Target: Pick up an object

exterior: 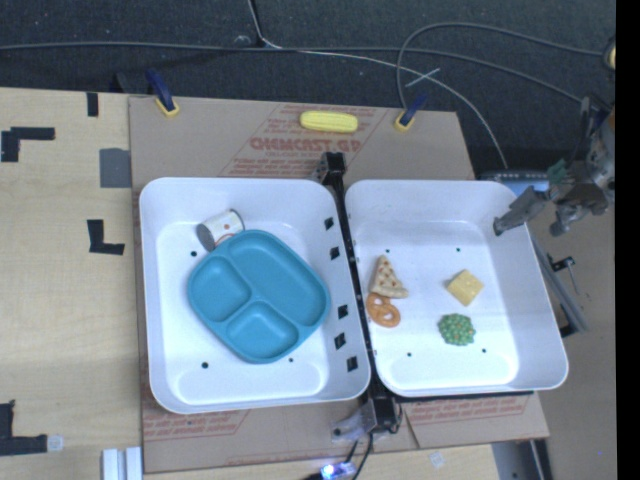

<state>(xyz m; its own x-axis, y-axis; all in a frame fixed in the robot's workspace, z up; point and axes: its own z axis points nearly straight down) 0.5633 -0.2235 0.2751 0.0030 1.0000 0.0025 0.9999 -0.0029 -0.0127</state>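
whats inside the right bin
In the right bin lie four small items: a pizza slice toy, a pretzel, a yellow cheese-like block and a green bumpy piece. Nothing covers them; whatever lies beneath each stays hidden.

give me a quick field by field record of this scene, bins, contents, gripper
left bin: blue divided plate, small cup lying on its side at the plate's upper left
right bin: pizza slice, pretzel, yellow cube, green lump
outside bins: yellow corn cob on the cardboard behind them
gripper: at the right bin's upper right edge, above the rim, holding nothing visible
task state: nothing picked yet
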